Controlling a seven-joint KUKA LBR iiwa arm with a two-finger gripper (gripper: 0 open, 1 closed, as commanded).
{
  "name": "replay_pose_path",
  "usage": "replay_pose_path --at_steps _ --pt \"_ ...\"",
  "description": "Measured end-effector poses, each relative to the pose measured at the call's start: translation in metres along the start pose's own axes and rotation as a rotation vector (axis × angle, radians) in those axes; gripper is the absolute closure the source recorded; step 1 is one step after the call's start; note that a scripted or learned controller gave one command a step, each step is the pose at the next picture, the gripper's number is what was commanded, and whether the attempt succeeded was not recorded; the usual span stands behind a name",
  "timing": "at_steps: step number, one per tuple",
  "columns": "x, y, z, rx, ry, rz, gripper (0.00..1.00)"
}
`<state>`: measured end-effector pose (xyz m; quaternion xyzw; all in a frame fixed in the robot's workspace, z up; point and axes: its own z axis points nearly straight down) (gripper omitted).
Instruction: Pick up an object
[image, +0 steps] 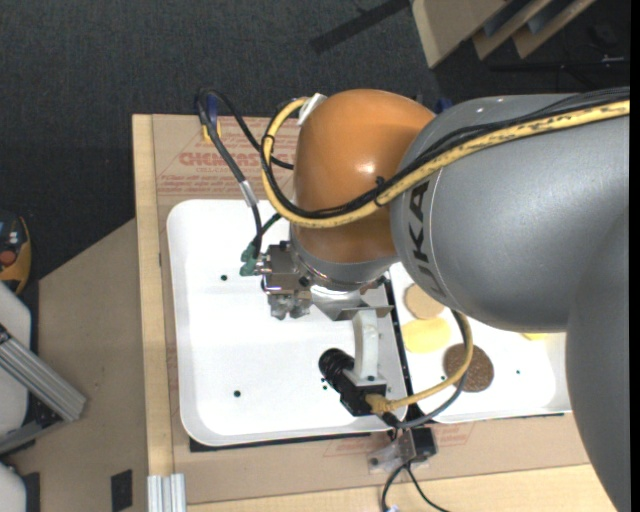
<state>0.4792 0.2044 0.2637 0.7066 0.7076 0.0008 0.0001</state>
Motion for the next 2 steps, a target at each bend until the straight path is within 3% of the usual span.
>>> replay_pose_path --at_steps 1,2 --pt "-0.021 0.001 -0.055 -0.005 0.001 0.003 1.0" --pt "0.007 0.001 -0.204 -0.017 0.009 -0.003 1.0"
